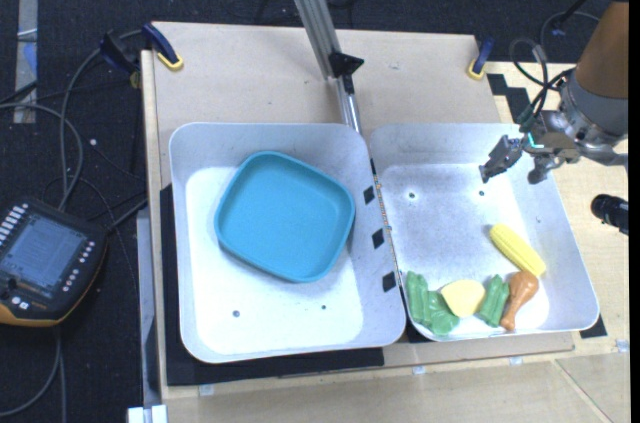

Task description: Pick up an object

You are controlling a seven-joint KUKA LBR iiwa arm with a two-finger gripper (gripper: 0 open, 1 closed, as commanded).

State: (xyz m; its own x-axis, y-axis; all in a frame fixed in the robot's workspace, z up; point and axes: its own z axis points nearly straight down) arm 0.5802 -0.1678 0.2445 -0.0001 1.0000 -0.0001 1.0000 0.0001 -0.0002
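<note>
While the pincer (pixel 515 161) hangs over the right bin (pixel 440 211), seemingly spread and holding nothing, toy food (pixel 470 296) crowds its near corner.

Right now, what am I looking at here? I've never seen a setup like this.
One camera above a bench looks down at a slant. The grey and orange thing at the right is a robot arm; its gripper, a two-fingered claw, hangs over the right bin with its fingers apart and nothing between them. Two shallow white bins sit side by side. The left bin holds a blue plate. Toy foods lie along the right bin's near edge: a yellow corn cob, an orange drumstick, a pale yellow piece and two green pieces. The arm's job is to pick one up.
</note>
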